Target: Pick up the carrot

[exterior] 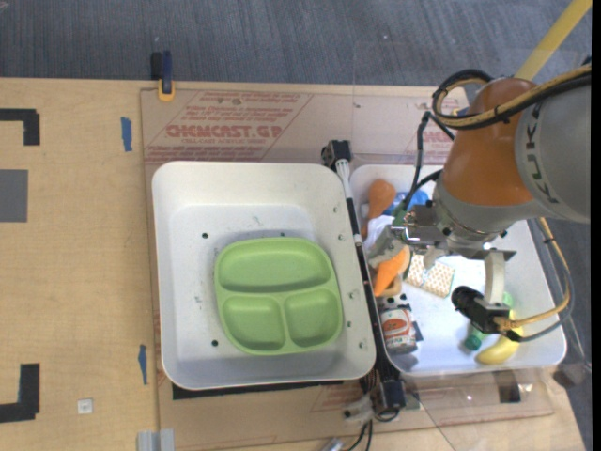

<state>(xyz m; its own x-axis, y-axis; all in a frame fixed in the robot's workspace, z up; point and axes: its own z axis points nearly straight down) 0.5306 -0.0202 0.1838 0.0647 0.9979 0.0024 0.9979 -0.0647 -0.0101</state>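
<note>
Two white bins on your cardboard-topped bench.
Your carrot point(389, 272), a short orange wedge, lies just right of the green tray point(278, 293); gripper point(406, 238) hovers over it, state unclear.

Green 3-section plate point(278, 293) in left bin point(178, 252), can point(397, 329) – banana point(498, 349) in rt bin point(545, 346)

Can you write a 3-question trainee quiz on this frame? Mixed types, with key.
1. True or false: the green divided plate lies in the left bin.
2. Which bin is the arm over? A) left B) right
3. Fill in: the carrot lies near the right bin's ____ wall.

Key: 1 true; 2 B; 3 left. The wrist hides much of the gripper, which sits by the carrot.
</note>
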